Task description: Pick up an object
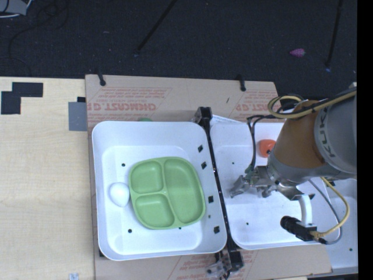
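Observation:
My gripper (240, 186) hangs low over the left part of the right bin (256, 238), close to the divider between the bins. An orange object (266, 147) lies at the back of that bin, partly hidden behind my wrist. In the left bin (111, 139) a green divided plate (166, 192) lies flat, and a small white ball (119, 193) rests against its left edge. Nothing shows between the gripper's tips.
The grey and orange arm (315, 144) covers the right bin's right half. A black divider rail (213, 179) runs between the bins. Cardboard (175, 98) lies under both bins, with pale wooden bench (41, 185) to the left.

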`<act>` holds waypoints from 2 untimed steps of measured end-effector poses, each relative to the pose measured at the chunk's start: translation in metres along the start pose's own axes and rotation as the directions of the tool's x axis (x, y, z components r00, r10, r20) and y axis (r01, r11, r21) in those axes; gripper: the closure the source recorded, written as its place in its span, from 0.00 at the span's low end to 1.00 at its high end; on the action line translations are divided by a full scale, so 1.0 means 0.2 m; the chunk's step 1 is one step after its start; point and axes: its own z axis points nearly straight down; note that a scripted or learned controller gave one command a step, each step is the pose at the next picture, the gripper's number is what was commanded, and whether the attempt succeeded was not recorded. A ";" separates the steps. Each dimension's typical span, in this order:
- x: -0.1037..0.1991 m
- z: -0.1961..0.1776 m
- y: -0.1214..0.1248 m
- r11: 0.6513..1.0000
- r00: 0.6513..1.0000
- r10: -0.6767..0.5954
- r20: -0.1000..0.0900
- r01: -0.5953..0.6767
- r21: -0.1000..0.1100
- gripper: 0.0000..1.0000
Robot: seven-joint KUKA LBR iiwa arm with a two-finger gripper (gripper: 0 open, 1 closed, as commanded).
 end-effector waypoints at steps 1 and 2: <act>-0.01 -0.06 0.00 1.000 1.000 0.007 0.000 -0.007 -0.001 1.00; -0.05 -0.29 0.00 1.000 1.000 0.007 0.002 -0.007 -0.009 1.00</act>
